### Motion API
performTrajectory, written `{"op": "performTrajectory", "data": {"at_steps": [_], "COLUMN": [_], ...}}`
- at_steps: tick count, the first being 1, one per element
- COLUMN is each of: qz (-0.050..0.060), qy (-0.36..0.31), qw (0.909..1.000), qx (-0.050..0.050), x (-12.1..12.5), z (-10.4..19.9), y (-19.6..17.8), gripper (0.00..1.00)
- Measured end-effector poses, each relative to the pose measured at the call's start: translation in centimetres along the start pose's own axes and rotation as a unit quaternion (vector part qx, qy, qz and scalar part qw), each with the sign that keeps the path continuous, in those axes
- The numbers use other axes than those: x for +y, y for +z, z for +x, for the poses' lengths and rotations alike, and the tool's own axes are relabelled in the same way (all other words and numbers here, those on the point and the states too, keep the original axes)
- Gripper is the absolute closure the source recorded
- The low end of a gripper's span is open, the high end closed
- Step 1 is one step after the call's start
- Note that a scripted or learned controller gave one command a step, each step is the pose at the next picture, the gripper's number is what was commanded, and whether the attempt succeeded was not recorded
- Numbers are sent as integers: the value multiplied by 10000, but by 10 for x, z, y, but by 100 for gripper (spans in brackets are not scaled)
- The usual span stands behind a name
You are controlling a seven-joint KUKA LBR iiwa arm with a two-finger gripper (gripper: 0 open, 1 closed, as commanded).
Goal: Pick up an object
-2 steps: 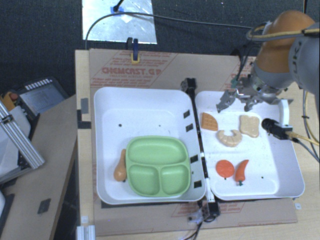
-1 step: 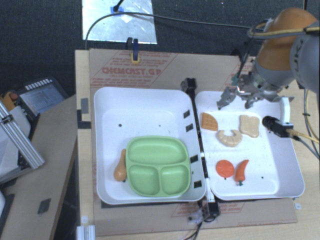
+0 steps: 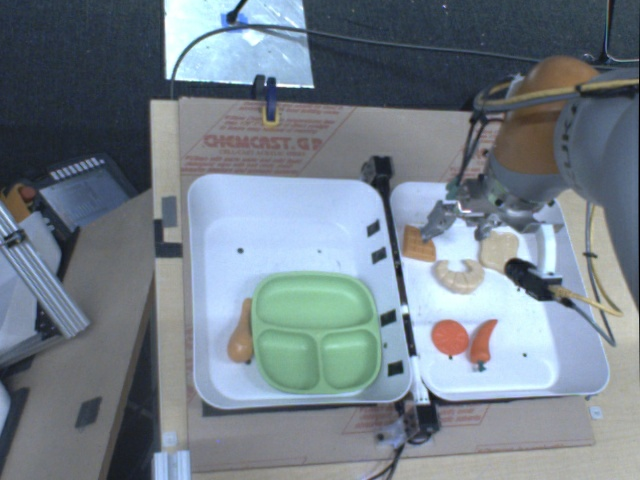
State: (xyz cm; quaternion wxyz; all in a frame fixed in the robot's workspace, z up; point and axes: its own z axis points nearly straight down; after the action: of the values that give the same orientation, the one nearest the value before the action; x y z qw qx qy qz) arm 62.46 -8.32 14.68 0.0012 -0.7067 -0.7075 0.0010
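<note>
The gripper [image 3: 462,224] was seen spread wide and holding nothing, poised just above the croissant [image 3: 459,276], with a cracker [image 3: 418,244] left of it.

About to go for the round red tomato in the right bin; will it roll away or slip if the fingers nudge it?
Probably rolls: the tomato looks round and smooth, sitting on the bin floor. The chili pepper beside it may stop it on that side. Its glossy skin suggests it could slip from the gripper.
</note>
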Motion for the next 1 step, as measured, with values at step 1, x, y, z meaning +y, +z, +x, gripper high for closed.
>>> {"op": "performTrajectory", "data": {"at_steps": [1], "qz": [-13], "qy": [-1], "qw": [10000], "qx": [-2], "x": [5], "z": [-2], "y": [42], "gripper": [0]}}
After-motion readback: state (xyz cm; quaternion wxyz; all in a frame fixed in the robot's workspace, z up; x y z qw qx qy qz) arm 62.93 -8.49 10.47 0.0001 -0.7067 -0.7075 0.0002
